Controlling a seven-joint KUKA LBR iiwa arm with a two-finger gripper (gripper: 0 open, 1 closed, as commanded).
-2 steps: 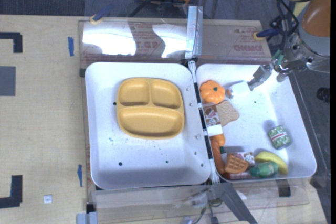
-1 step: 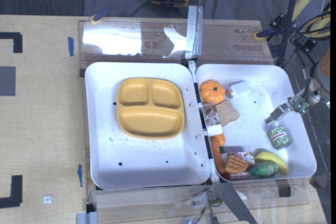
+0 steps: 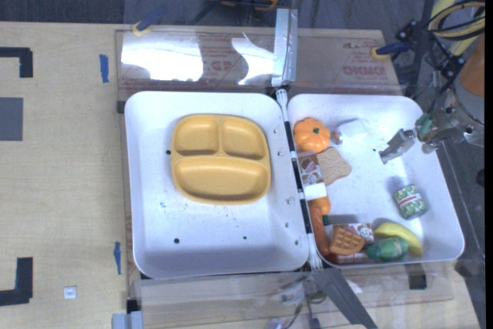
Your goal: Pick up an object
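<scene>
Gripper [image 3: 400, 142] hangs over right bin [image 3: 370, 115], holding nothing, fingers' state unreadable; I'd drop straight onto the lone can [image 3: 410, 201], clear of the crowded banana [image 3: 399, 232].

Yellow divided tray [image 3: 222, 158] in left bin [image 3: 146, 189], toy foods in right bin [image 3: 370, 108], gripper [image 3: 400, 144] above it

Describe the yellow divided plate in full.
The yellow divided plate lies flat in the left bin, toward its upper middle. It looks like matte plastic, a rounded rectangle with three compartments: two smaller along the far side, one wide along the near side. Nothing lies in it or touches it besides the bin floor.
</scene>
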